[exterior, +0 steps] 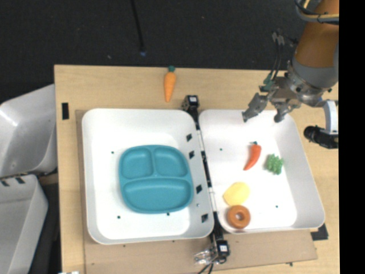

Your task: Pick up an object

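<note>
Four small items are gathered in the right bin (pixel 302 153), which makes it the likely place for a pick: a red chili pepper (pixel 252 155) near the middle, a green piece (pixel 274 164) just beside it at three o'clock, a yellow lump (pixel 236 193) toward seven o'clock, and a brown ring (pixel 238 216) touching the lump at six o'clock. The gripper (pixel 265 112) is held above the bin's far edge, at twelve o'clock from the pepper, its fingers (pixel 251 110) spread wide with nothing between them, apparently readied for descent. A carrot (pixel 169 84) is left on the table (pixel 114 87) beyond the bins. A teal divided plate (pixel 155 177) is seated in the left bin (pixel 94 153).
</note>
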Motion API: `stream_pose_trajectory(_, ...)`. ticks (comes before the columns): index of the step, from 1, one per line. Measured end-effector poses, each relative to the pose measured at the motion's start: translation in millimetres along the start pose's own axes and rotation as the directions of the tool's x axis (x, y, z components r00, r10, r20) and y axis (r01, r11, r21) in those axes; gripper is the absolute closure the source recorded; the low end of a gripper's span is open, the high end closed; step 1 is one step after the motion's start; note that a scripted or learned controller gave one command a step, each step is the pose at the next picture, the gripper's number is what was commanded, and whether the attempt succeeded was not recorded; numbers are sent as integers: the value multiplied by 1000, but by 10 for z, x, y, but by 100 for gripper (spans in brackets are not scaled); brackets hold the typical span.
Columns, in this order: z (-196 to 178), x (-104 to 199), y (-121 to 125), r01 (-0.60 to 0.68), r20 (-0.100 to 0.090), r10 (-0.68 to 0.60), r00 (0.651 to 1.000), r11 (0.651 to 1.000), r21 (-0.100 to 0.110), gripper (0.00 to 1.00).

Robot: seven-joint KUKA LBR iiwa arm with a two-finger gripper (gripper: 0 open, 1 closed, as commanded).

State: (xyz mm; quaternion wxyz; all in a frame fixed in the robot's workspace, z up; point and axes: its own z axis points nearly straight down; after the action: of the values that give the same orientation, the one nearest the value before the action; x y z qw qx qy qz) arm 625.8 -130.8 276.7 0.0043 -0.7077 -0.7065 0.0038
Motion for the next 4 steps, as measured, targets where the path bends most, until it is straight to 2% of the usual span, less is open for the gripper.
stream_pose_trajectory(1, -75, 3, 17, 2, 1, -2, 1000, 1000, -12, 0)
stream_pose_trajectory(3, 954, 124, 125, 5, 2, -5, 1000, 1000, -9, 0)
stream_pose_trajectory(4, 1589, 100, 124, 2, 2, -2, 1000, 1000, -7, 0)
